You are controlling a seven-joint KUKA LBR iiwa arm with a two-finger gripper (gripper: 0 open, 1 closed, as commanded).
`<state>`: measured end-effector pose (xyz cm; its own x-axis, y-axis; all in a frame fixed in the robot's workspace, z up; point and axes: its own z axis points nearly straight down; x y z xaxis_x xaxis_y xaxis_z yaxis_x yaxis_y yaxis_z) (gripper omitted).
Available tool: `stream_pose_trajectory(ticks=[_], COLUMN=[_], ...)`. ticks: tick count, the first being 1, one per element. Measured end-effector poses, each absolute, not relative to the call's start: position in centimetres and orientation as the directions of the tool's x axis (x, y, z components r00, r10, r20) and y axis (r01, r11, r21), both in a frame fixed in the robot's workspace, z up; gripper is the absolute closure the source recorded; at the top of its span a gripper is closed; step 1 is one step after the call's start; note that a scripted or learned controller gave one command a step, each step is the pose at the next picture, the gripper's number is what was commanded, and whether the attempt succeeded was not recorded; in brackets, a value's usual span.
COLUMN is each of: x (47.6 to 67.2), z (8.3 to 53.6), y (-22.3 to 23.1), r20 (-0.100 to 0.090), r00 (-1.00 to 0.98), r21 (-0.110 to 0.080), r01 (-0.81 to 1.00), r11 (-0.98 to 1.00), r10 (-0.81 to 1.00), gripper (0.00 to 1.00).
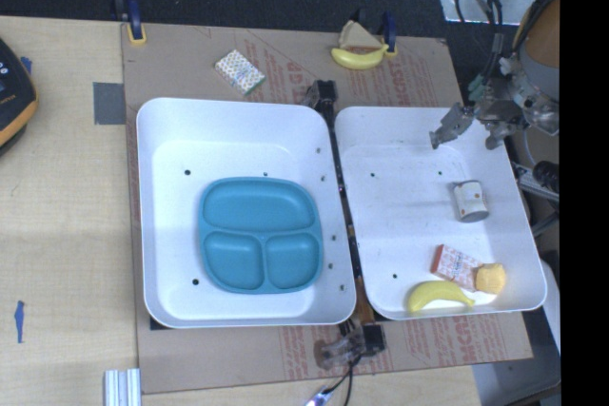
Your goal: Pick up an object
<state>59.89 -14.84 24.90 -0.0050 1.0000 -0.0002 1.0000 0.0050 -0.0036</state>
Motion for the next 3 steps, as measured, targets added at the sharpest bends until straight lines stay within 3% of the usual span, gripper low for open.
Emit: stream_pose_trajectory(ticks=[1,2,3], x=[62.4,60.1,60.9], z=[14.9,13.0,11.8], y=[-21.1,-21.2,-20.4], r20=[-0.001,-0.001,-0.001], r00=[-0.004,-0.005,-0.006], r21=[-0.006,-0.004,-0.004], r01=[1.0,1.0,1.0], r11=[0.004,0.005,0.006], r10=[1.0,1.0,1.0], gripper=[0.0,0.0,0.0])
